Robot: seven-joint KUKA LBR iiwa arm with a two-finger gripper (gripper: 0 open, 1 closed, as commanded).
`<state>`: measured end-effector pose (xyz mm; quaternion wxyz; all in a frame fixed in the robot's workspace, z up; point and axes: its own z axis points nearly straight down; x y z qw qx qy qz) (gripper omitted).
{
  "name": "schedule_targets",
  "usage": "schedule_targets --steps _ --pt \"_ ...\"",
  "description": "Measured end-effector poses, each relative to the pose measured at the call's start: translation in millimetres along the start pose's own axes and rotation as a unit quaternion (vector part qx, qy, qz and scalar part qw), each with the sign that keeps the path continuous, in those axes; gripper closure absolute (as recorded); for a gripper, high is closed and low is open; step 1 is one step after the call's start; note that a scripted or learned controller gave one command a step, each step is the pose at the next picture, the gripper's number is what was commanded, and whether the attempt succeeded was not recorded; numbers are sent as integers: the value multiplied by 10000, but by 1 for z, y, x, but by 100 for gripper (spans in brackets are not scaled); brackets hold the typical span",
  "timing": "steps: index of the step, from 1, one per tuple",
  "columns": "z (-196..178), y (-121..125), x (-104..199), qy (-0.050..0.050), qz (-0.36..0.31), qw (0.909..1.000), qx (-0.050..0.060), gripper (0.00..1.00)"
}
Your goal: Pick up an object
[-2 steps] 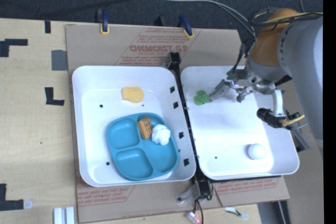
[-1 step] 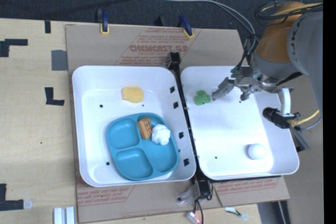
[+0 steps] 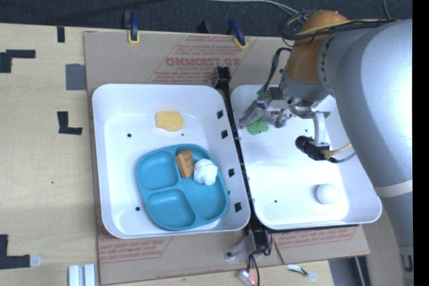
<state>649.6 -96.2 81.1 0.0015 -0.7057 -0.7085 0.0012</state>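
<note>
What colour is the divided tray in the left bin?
Light blue divided tray, clearest in the camera view.

The gripper (image 3: 258,118) hangs over the right bin (image 3: 295,201), at its far left corner, with a small block (image 3: 257,126) at its fingertips. A ball (image 3: 327,193) lies nearer and right of them. Left, in the other bin (image 3: 110,144), a tray (image 3: 157,194) holds two items (image 3: 194,167); a chip (image 3: 169,120) lies behind it.

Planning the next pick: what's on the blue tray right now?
The blue tray holds a brown block and a white lump in its upper right compartment. Whatever lies under those two is covered.
</note>
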Motion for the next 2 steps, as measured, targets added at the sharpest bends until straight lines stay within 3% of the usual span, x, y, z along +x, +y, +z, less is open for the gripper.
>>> schedule_targets --steps 1,2 --pt "-4 0 -2 -5 16 10000 -19 0" --pt "-4 -24 -8 -5 19 10000 -26 0"
